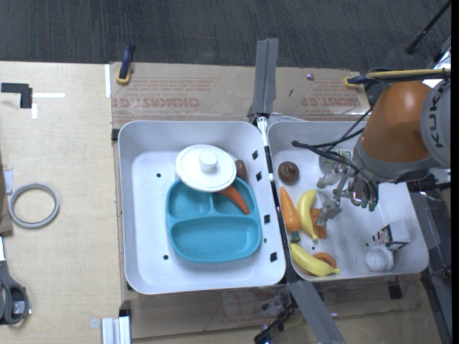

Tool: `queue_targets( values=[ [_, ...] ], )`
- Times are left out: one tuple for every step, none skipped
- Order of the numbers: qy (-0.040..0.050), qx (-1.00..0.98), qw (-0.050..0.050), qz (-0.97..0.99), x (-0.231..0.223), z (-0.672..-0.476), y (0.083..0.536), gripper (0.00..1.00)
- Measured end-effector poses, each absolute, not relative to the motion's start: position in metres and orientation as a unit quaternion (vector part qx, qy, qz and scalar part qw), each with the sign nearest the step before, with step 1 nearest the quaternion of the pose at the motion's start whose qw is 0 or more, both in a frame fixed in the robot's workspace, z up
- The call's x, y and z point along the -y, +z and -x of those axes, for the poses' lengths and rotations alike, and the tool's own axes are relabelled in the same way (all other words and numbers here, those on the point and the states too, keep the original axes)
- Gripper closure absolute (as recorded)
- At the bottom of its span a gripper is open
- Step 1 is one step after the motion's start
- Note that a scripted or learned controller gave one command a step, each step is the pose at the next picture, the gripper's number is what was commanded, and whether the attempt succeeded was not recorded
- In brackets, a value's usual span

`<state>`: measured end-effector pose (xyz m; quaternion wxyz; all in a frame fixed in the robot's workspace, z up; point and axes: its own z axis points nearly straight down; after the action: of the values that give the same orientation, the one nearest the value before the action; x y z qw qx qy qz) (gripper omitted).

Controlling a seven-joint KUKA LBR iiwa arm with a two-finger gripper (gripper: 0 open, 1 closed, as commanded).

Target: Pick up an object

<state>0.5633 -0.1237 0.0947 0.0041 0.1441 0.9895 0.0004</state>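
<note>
Arm's two-finger gripper (328,212) is down in the right white bin (401,267) over the yellow plastic banana (307,211). Can't tell if it's clenched, tbh. Next: close & lift.

A robotics lab: a grey and orange arm (401,131) reaches over two white bins (136,192) clamped to a wooden table (57,264), with cardboard (186,95) underneath, a tape roll (32,205), scissors (13,299) and dark carpet (179,13).
</note>
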Motion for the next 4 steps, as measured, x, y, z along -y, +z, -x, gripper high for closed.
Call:
queue_targets(
  values=[
    [0.0000,-0.980,0.002,-0.201,0.094,-0.524,0.094,0.00],
    [-0.0001,-0.980,0.004,-0.199,0.122,-0.548,0.095,0.00],
    [-0.0002,-0.964,0.001,-0.267,0.097,-0.561,0.092,0.00],
    [-0.0002,-0.949,0.000,-0.317,0.093,-0.519,0.091,0.00]
  ],
)
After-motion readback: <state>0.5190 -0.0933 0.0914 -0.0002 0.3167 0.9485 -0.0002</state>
